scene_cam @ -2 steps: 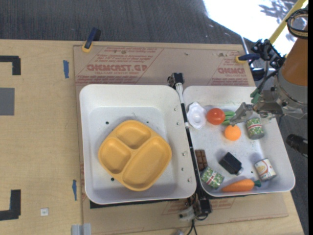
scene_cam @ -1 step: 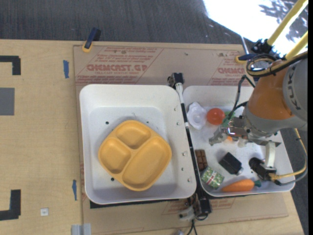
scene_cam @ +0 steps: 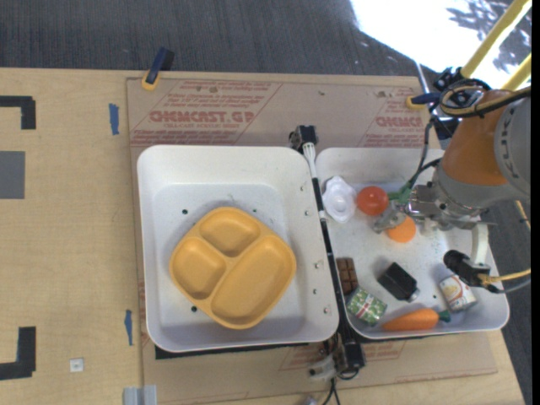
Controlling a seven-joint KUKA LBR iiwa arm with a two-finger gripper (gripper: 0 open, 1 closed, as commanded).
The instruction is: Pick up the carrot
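Carrot (scene_cam: 412,320): lying at the near edge of the right bin (scene_cam: 494,315), well below the gripper (scene_cam: 396,212) in the camera view and a little to its right. Not gripped, not touched, well apart from the claw.

Gripper: hanging over the upper middle of the right bin, reaching leftward off the grey arm (scene_cam: 481,163). Opening of the claw: cannot tell, the tip too small and cluttered to read. Nothing visibly held.

Just beside the tip: a small orange ball (scene_cam: 402,231) directly below it and a red tomato-like ball (scene_cam: 371,199) to its left, both closer to the claw than the target. Farther left, a clear white cup or lid (scene_cam: 338,199) against the bin wall.

Between claw and carrot: a black block (scene_cam: 397,281), roughly on the line of travel. Flanking the carrot: a green patterned box (scene_cam: 366,306) off its thick end, a small can (scene_cam: 456,292) up beyond its tapered end.

Long axis: near horizontal in view, running along the near rim, thick end left, tip right, slightly raised to the right. Judged requirement: travel toward the near rim, clearing the black block, then closing across the short width rather than along the length. Rim close alongside, so little room on that side.
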